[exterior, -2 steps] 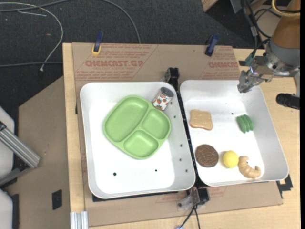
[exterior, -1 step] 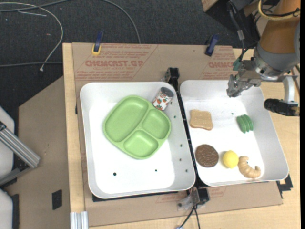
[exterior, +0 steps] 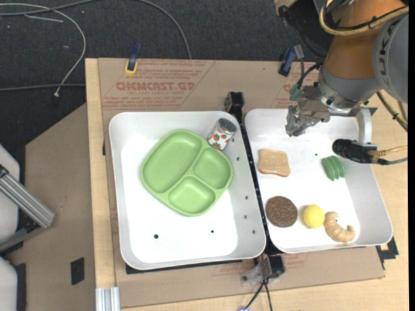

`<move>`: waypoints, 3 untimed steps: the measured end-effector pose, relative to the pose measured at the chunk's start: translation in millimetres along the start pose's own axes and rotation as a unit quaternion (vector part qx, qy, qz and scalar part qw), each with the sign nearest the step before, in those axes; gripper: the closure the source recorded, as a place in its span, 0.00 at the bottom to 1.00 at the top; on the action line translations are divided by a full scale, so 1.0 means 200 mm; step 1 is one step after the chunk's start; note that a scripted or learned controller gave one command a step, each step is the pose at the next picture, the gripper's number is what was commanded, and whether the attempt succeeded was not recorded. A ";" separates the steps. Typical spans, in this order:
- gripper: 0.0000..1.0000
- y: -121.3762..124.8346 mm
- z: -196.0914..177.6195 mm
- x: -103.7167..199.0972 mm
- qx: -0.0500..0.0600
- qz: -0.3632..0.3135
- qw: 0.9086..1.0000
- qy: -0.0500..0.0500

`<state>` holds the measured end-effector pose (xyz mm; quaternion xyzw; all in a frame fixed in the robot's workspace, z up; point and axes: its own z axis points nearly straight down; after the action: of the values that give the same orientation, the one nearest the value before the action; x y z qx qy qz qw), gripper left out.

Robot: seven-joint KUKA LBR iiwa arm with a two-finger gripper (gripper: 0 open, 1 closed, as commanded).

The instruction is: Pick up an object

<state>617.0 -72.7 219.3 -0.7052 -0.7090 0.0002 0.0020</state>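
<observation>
Camera view, tool (exterior: 297,126) above toast (exterior: 273,162), fingers unclear

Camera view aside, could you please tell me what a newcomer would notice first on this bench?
Probably the green divided plate in the left bin, with a small patterned cup tipped at its upper right edge. Next, the gripper hanging over the right bin, above the toast slice, cookie, lemon and croissant.

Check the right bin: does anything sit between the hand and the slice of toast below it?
Nothing visible does. The hand hangs over the far part of the right bin, and bare white floor separates it from the toast. The brown cookie, lemon, croissant and green piece all lie off that line.
</observation>
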 end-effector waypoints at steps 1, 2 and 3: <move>1.00 -0.09 0.00 0.21 0.000 0.000 1.000 0.000; 1.00 -0.18 0.00 0.47 0.000 0.000 1.000 0.000; 1.00 -0.19 0.02 0.74 0.000 -0.001 1.000 0.000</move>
<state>578.7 75.4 215.2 -0.7048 -0.7094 -0.0001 0.0023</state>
